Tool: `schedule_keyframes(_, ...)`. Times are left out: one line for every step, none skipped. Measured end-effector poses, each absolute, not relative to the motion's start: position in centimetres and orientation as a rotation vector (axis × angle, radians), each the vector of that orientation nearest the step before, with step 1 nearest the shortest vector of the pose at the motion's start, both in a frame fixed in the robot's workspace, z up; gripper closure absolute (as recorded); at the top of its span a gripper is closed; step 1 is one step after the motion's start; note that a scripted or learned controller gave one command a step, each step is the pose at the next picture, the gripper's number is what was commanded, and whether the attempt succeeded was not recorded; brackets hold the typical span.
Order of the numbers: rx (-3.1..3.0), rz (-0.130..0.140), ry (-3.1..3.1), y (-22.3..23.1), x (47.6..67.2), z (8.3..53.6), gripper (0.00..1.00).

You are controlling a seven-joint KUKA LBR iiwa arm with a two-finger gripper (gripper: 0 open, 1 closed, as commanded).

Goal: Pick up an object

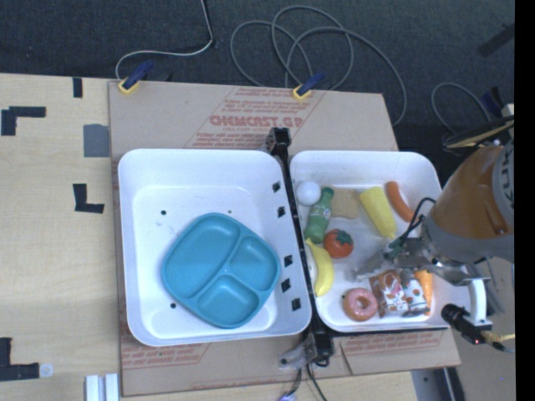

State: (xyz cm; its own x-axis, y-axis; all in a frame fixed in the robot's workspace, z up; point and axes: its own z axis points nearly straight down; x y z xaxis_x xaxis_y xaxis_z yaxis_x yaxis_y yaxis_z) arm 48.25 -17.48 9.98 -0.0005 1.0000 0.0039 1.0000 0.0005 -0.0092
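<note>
The grey arm's two-finger gripper (393, 257) is hanging low over the right shallow white bin (422, 167), near its right wall, above a brown printed snack packet (399, 294) lying by the front edge beside a pink-iced doughnut (360, 305). Whether it is parted or closed I cannot tell. Judging from this, it should be descending straight and centring on one item, avoiding the orange carrot (426, 284) touching the packet.
</note>
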Motion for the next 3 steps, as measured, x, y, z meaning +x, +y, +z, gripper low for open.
schedule_keyframes(-2.209,0.009,-2.213,-17.5,48.3,10.6,1.00)
schedule_keyframes(-2.220,-0.002,-2.225,-11.7,54.4,26.0,1.00)
schedule_keyframes(-2.217,0.003,-2.222,-6.9,58.9,20.0,1.00)
